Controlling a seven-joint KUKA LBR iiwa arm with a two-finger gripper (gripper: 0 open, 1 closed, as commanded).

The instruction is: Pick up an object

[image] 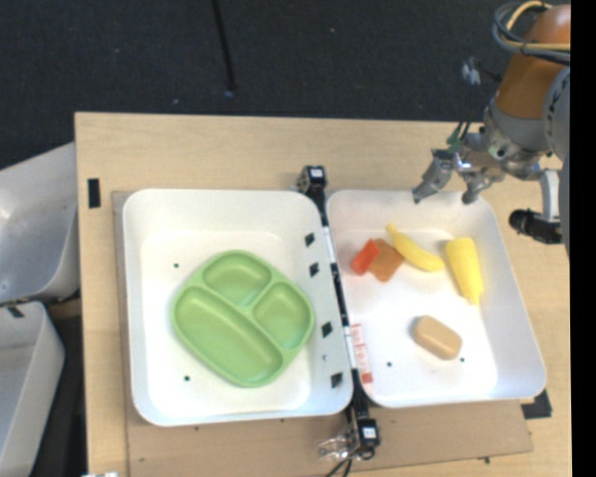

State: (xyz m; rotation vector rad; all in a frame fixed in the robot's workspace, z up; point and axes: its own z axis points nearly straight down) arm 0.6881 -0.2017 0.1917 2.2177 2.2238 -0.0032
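Wooden bench (99,147): gripper (445,191) open over right bin's (507,366) far edge

A green three-compartment plate (240,316) lies flat in the left white bin (144,266), well apart from the claw (445,193), below and to its left in the view. The wooden bench (199,147) lies under the bin. Farthest from the claw, past the bench's left edge, sits a white moulded object (25,227).

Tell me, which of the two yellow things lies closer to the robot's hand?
The corn cob, blunt and thick, on the right side of the right bin, under the open hand. The curved, slimmer banana lies farther left.
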